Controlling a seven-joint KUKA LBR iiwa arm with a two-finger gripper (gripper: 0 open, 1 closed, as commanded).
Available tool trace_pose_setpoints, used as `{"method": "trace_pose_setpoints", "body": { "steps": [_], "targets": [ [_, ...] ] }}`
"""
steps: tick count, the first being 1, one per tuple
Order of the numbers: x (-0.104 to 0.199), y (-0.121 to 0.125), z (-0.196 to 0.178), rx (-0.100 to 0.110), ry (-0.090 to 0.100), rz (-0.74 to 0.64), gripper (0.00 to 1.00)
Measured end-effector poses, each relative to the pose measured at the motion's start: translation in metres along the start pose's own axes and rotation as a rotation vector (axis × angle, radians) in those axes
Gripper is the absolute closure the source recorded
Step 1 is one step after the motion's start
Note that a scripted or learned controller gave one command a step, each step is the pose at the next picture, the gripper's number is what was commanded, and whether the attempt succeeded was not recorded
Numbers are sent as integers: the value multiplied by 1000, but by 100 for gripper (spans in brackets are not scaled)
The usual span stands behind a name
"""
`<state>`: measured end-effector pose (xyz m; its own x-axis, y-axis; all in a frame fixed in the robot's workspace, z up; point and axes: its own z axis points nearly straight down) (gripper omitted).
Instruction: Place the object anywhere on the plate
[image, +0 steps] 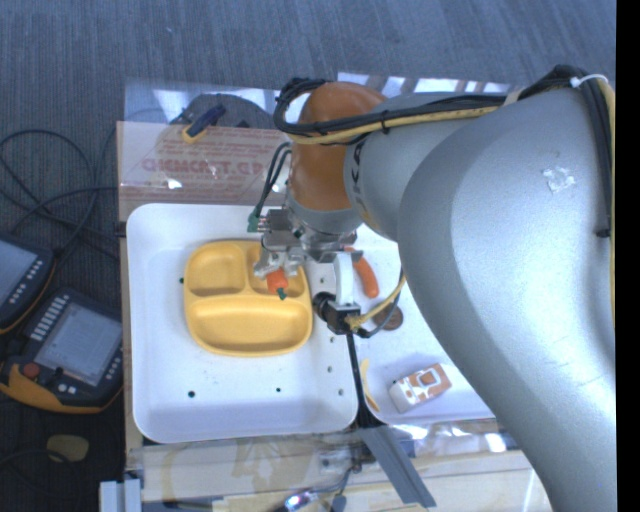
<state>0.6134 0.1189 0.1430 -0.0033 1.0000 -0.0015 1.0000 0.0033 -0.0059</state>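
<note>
- Since the task needs the carrot (277, 284) on the plate (225, 325), the arm (500, 200) reaches in from the right and hangs its gripper (276, 264) low over the plate's upper right compartment.
- That pose suits a drop: the wrist points nearly straight down, so anything let go would fall within the plate's rim rather than onto the bin floor.
- The plate lies flat in the left bin (240, 410), toward its upper half, which leaves the arm a short reach across the shared wall.
- The carrot, small and orange with a green end, shows right at the gripper's lower tip, touching or nearly touching the metal there, above the ridge between the upper right and the lower compartments.
- Whether it rests on the plate or hangs just above it is hidden by the slant of the view.
- Whether the gripper is spread or closed, and whether it clamps the carrot, I cannot tell; the wrist body and cables cover that part.
- A white and orange box (420, 386) sits well apart in the right bin (470, 405), out of the way.
</note>
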Motion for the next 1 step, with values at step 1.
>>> {"method": "trace_pose_setpoints", "body": {
  "steps": [1],
  "targets": [
    [0,0,0,0,0,0,0]
  ]
}}
